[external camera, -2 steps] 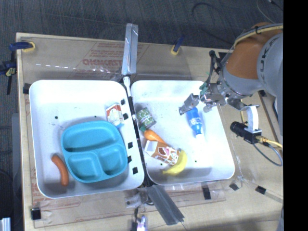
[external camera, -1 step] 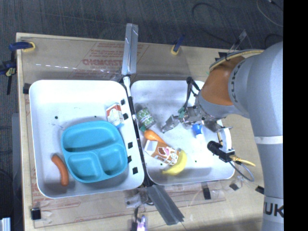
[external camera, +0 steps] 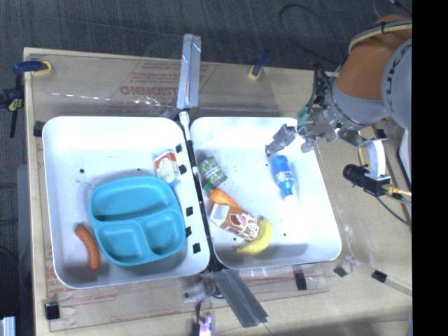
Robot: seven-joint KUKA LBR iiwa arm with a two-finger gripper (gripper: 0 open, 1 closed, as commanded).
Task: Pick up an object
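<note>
Grey two-finger gripper hangs over the far part of the right white bin, reaching in from the right. Its fingers stand apart, nothing between them.

Likeliest target, by my reading: the small blue plastic bottle with a white label band. It lies on its side on the bin floor, just on the near side of the gripper and a touch left of the wrist. Long axis runs far-to-near, slightly slanted, cap end apparently toward the far wall. Open floor around it on all sides, so a descent there should meet no neighbours. The fingers would want to close across its narrow width, not along its length.

Other items sit well apart at the bin's near-left: an orange carrot-shaped toy, a printed carton, a yellow banana, a small green-labelled can.

Left bin holds a blue divided plastic tray, an orange-brown sausage-shaped toy and a small red-and-white packet.
</note>
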